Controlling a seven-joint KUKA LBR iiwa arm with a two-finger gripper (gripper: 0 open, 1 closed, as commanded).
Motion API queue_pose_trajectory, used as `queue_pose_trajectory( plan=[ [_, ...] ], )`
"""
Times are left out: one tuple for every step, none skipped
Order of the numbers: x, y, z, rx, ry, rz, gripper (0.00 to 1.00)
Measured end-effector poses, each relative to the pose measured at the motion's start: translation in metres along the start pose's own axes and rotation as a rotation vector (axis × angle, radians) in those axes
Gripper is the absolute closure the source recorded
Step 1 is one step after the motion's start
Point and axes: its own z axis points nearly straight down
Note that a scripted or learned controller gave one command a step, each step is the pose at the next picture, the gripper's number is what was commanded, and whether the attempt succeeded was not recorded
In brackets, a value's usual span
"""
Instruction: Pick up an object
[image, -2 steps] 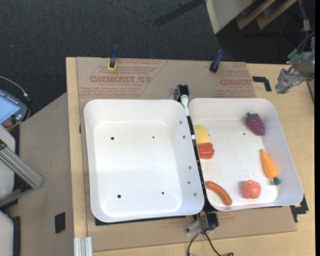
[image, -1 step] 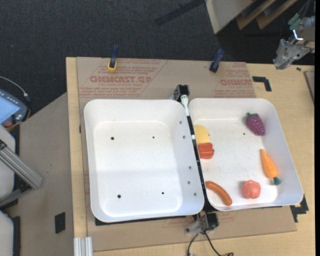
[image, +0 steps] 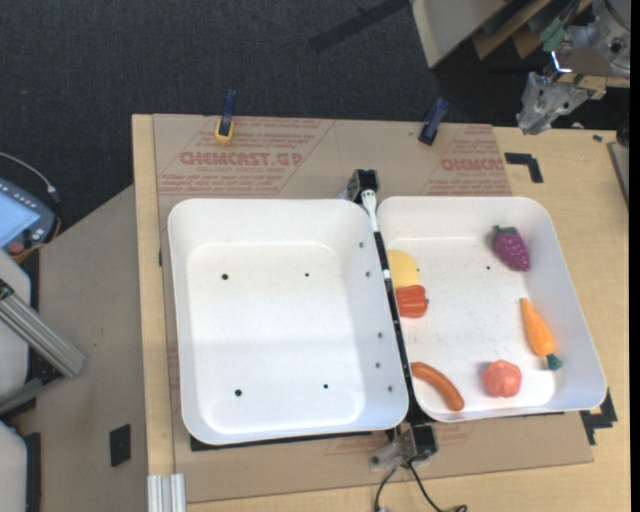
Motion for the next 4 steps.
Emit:
queue_pose_trajectory(
  plan=[
    [0.074,0.000,-0.031,-0.002,0.001,-0.003,1.00],
    [0.137,-0.003,-0.082,-0.004,0.002,-0.002,1.00],
    [0.178,0.001,-0.146,-0.006,0.002,0.000,1.00],
    [0.186,0.001,-0.141,0.003,0.000,0.004,1.00]
  ],
)
